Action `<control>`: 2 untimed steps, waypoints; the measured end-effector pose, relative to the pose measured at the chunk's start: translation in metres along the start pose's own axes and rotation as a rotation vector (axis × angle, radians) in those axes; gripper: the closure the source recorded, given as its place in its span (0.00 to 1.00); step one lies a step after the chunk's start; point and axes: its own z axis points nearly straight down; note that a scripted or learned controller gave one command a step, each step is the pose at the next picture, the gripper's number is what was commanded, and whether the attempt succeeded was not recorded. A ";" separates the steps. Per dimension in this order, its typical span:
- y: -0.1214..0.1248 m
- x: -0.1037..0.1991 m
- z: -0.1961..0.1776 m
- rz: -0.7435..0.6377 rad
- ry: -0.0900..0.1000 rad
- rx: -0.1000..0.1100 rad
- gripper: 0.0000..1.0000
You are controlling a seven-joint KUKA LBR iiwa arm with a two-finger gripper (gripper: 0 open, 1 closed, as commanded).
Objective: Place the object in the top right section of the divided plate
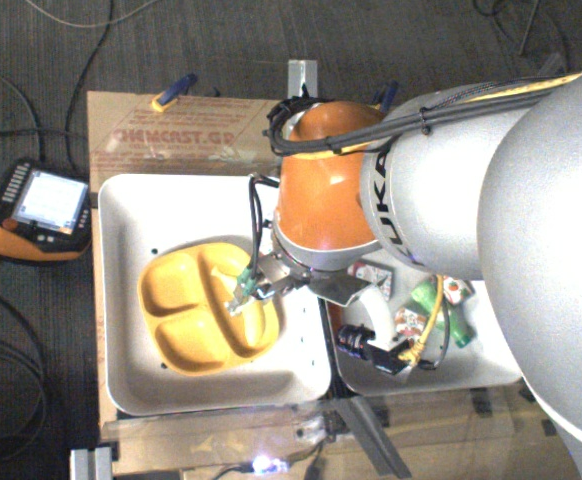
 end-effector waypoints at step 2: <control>0.004 0.001 -0.009 -0.176 -0.005 -0.009 1.00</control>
